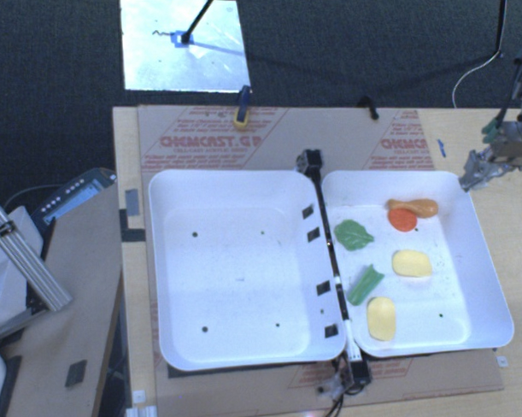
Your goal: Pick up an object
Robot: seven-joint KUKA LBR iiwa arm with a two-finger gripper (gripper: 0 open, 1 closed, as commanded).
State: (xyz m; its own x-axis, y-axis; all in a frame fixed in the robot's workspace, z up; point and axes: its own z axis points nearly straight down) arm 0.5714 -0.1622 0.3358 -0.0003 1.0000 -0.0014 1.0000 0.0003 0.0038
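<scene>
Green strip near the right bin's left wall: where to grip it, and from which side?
Grip the green strip across its narrow width at mid-length, coming straight down. It lies flat and slanted, so turn the gripper to span the short axis. Its lower end sits close to the right bin's left wall; the middle likely leaves more finger room.

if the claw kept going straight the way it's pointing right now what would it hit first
Probably the top right rim of the right bin. The claw points down and left beside that corner; beyond lie the orange pieces. Height above the rim is unclear.
</scene>
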